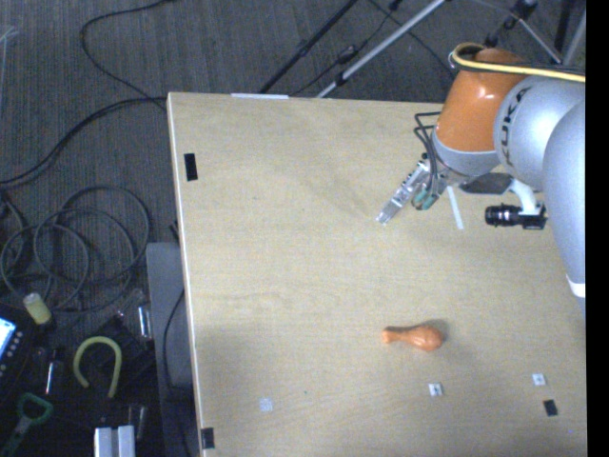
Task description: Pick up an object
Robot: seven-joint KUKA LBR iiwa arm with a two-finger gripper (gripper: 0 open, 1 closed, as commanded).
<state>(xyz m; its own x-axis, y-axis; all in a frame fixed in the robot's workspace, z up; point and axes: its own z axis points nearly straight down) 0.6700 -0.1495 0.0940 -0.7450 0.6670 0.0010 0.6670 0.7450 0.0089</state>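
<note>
A small orange object (pixel 416 337), shaped like a gourd with a thin neck pointing left, lies on the tan bench surface (pixel 285 284) at the lower right. My gripper (pixel 421 221) hangs well above and behind it, under the orange band of the arm (pixel 481 103). One finger (pixel 392 208) slants down to the left and a thin white one (pixel 457 213) points down to the right. They stand apart, open, with nothing between them.
Small tags (pixel 435 388) and a dark mark (pixel 549 407) dot the bench's lower right; a black mark (pixel 190 167) sits near its left edge. Cables and tools (pixel 86 255) lie on the floor at left, and stand legs (pixel 400 27) cross behind.
</note>
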